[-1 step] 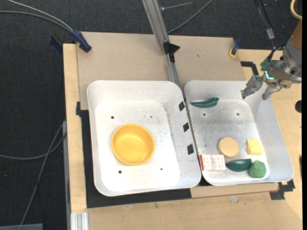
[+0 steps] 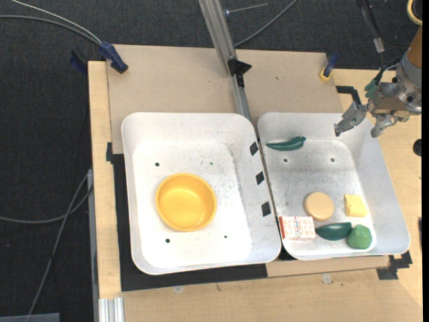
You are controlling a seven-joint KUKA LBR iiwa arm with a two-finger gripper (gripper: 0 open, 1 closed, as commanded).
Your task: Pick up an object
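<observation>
Bowl (image 2: 186, 201) in left bin (image 2: 137, 149) — right bin (image 2: 395, 210) beside it

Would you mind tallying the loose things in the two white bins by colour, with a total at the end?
Yellow: 2, the bowl in the left bin and the block in the right bin
Green: 3, the pepper-like piece, the dark green piece and the round green piece
Tan: 1, the round disc
Red and white: 1, the small packet
Total: 7

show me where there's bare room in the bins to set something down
Free: the right bin's middle, between the green pepper and the round biscuit; the left bin all around the yellow bowl. Crowded: the right bin's near edge, with biscuit, yellow block, small box and green pieces.
</observation>
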